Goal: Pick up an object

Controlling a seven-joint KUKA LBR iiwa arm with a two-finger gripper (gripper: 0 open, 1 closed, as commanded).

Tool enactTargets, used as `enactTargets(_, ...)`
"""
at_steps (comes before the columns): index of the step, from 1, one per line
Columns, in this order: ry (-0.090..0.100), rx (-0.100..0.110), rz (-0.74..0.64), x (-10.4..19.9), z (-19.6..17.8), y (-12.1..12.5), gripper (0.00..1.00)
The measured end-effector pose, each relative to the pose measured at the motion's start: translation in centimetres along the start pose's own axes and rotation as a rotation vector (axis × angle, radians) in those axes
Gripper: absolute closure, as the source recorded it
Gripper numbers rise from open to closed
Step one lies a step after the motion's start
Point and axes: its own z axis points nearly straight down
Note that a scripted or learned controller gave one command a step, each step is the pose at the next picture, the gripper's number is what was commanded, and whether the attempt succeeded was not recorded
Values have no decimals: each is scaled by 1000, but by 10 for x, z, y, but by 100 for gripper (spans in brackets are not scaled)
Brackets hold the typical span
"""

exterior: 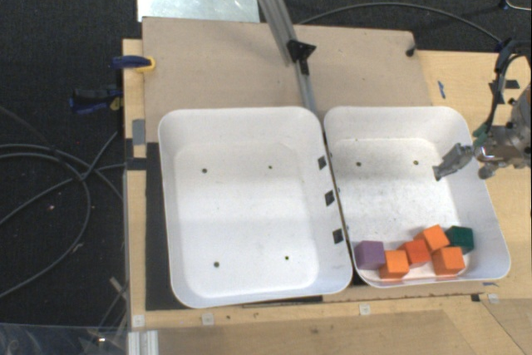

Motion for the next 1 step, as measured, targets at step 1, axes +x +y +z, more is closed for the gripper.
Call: enactTargets(1,1,3,-1,-31,-32,16,0)
